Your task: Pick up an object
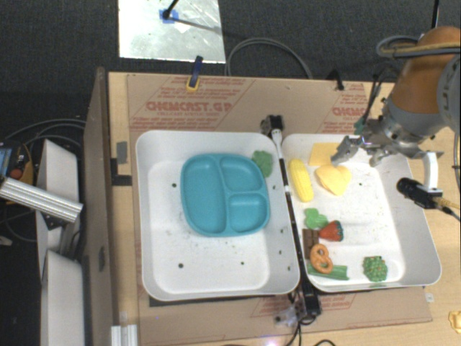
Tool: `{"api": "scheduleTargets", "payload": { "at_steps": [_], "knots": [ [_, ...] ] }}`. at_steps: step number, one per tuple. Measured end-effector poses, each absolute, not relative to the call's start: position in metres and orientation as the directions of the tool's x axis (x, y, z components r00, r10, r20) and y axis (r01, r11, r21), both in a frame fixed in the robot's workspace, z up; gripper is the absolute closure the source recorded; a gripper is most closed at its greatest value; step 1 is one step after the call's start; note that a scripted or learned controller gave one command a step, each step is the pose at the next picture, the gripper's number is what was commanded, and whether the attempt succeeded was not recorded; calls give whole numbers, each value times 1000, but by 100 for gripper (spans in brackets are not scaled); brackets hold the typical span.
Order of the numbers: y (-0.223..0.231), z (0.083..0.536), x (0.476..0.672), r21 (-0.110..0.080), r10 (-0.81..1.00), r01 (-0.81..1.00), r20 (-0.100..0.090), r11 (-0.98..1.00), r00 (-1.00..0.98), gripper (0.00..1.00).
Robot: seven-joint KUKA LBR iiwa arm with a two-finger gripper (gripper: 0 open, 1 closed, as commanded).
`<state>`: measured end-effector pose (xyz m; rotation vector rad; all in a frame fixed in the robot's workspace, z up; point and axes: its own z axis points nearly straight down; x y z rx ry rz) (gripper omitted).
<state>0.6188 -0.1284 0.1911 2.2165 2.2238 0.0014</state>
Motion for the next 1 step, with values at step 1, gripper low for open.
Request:
{"api": "scheduleTargets", "payload": {
  "at_steps": [1],
  "knots": [
    [-135, 149, 627, 0, 1000, 1000, -1, 1, -1, 0]
  ]
}}
